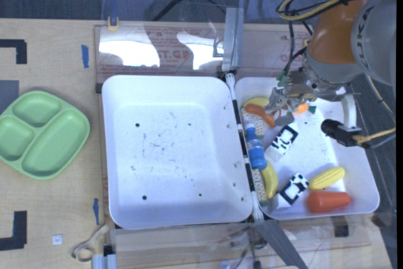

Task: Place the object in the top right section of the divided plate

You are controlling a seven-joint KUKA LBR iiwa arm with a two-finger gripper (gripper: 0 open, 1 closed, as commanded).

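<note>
The jaws, I cannot tell if apart, hang over crowded toy food and may grab wrong, far from the green plate.

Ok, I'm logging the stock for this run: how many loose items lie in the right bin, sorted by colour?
Yellow pieces: 3
Orange or red pieces: 2
Blue bottle: 1
Black-and-white pieces: 2
Total: 8

Green divided plate, bench's left.
</note>
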